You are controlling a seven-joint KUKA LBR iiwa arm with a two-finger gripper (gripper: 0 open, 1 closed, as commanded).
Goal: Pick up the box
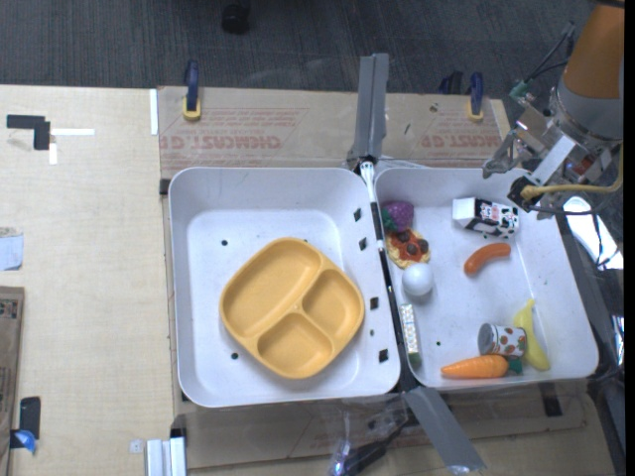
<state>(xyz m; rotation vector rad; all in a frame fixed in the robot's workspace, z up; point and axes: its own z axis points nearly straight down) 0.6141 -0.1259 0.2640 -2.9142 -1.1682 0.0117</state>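
Lying on its side in the far part of the right bin (580,310), the box (485,215) is a small white carton with black cow-like patches, near the bin's back wall and right rim. It looks to be a light, thin-walled toy carton: stiff enough across its short faces to be pinched, probably smooth and a little slippery, and likely to slide or tip if nudged off-centre. A sound hold would be across its narrow width, near the middle of its length, from above. The gripper (532,172) hangs at the bin's far right corner, just beside and beyond the box and apart from it; whether the jaws are apart or together cannot be told from this view. Open floor lies around the box on most sides; the nearest neighbour is the orange sausage (486,257) just in front, while the purple grapes (399,212), the pizza slice (408,248) and the white ball (418,280) sit well off toward the divider. The can (501,340), banana (531,337) and carrot (474,367) crowd the near corner. The left bin (189,296) carries a yellow divided plate (291,308).
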